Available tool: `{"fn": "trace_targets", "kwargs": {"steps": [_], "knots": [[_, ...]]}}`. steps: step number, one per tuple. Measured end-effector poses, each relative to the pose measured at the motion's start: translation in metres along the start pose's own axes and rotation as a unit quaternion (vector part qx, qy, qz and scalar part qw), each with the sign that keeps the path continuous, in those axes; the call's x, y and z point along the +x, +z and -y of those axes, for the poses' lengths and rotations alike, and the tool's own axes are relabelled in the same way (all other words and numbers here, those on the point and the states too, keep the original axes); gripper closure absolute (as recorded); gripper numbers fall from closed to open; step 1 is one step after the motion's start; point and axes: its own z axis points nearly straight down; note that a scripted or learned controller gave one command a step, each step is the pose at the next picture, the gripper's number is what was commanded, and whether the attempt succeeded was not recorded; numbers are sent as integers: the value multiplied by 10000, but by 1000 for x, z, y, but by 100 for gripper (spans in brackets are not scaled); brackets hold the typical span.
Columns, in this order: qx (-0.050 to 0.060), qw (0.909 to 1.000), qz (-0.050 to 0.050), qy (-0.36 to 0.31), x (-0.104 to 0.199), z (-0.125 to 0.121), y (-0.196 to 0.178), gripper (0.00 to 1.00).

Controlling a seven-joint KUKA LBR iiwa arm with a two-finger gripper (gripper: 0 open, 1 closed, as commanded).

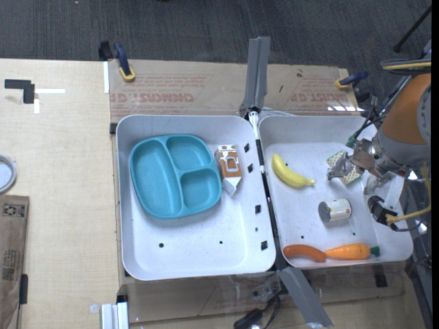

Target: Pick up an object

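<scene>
In the right bin (302,132) lie a yellow banana (291,173), a small silver can (335,211) on its side and an orange carrot (329,253) along the front wall. A crumpled green-and-white packet (336,160) rests near the bin's right side. My gripper (348,171) reaches in from the right and sits low over that packet, partly covering it. Whether it touches the packet cannot be made out. The left bin (192,252) holds a blue divided plate (175,175) and a small orange-and-white carton (228,164) beside the plate.
The grey arm with its orange band (410,112) and cables overhangs the right bin's right wall. A grey divider post (257,67) stands between the bins at the back. Clamps (123,60) hold cardboard behind the bins. A tape roll (5,175) lies far left.
</scene>
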Motion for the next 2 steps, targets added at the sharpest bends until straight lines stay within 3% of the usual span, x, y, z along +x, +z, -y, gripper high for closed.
{"fn": "trace_targets", "kwargs": {"steps": [1,2], "knots": [[-1,10000,18,-8,-2,0,-9,100],[-1,10000,25,-84,-30,30,-14,100]]}}
